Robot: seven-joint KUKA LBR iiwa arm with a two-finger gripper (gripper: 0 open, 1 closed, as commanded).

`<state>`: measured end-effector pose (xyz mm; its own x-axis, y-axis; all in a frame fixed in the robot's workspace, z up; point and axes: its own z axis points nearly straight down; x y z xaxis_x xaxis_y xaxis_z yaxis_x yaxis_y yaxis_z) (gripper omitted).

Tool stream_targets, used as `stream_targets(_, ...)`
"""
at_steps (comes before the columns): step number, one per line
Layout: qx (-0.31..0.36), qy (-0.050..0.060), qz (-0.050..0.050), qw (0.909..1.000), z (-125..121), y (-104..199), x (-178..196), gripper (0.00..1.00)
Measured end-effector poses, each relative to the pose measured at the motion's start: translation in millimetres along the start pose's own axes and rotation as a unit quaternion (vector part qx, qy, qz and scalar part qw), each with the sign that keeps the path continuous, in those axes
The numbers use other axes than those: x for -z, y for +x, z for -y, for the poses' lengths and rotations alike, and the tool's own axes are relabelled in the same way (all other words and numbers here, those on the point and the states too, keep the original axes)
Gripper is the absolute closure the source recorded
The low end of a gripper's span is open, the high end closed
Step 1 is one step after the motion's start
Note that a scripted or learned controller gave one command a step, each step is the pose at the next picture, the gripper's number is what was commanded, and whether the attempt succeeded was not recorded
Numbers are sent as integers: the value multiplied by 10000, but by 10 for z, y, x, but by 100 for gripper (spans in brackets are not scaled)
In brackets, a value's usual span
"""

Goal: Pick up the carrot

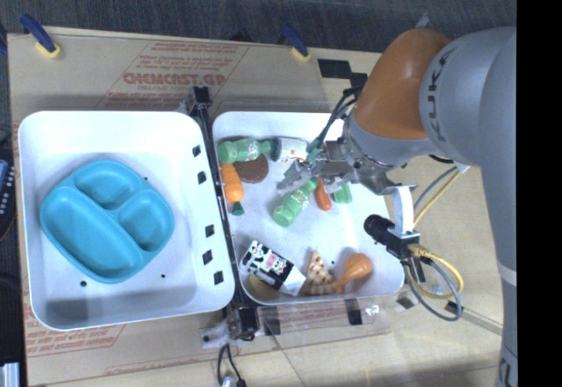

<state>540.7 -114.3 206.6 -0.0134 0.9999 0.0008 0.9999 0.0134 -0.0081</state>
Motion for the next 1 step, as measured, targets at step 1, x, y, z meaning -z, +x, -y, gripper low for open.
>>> stream_targets(1, -557, 22, 9, 9984, -676, 185, -864, 0)
